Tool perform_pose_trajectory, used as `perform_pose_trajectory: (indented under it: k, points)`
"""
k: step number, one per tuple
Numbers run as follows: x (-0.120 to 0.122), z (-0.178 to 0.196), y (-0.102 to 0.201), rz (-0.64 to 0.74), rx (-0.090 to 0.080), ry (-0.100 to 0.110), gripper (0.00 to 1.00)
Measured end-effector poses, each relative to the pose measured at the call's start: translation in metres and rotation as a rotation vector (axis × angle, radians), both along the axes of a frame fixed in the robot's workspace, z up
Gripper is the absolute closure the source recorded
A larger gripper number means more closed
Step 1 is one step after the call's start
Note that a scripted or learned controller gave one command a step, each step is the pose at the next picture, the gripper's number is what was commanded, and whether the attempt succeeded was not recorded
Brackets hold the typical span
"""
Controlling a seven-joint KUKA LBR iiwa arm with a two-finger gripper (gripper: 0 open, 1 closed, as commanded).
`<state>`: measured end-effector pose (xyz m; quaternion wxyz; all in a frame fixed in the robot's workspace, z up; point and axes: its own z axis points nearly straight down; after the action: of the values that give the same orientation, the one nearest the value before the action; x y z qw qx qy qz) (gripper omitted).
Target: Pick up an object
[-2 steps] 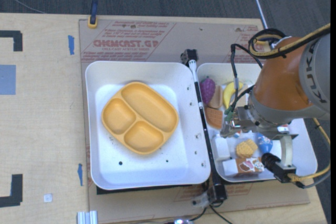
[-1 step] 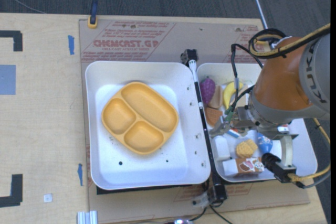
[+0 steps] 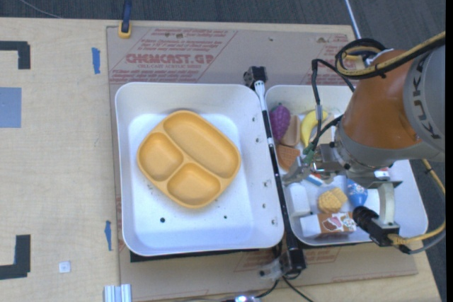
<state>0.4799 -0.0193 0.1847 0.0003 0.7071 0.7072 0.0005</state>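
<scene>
Right bin (image 3: 417, 212), holding the loose objects: a purple piece (image 3: 281, 121) and a yellow banana-like piece (image 3: 309, 126) near its far end, a tan piece (image 3: 287, 155) just below them against the left wall, a round waffle-textured biscuit (image 3: 331, 200) and a small printed packet (image 3: 337, 224) toward the near end; the arm (image 3: 386, 113), orange-banded, hangs over the bin's middle; pincer (image 3: 316, 170) low among the objects, whether open or closed cannot be told; left bin (image 3: 134, 173) carrying a yellow three-compartment plate (image 3: 188, 158); both bins rest on printed cardboard (image 3: 170, 53) laid on the bench (image 3: 49, 173).
</scene>
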Motion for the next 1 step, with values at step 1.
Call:
perform_pose_trajectory:
  k: [1]
  points:
    - [0.0,0.0,0.0,0.0,0.0,0.0,0.0]
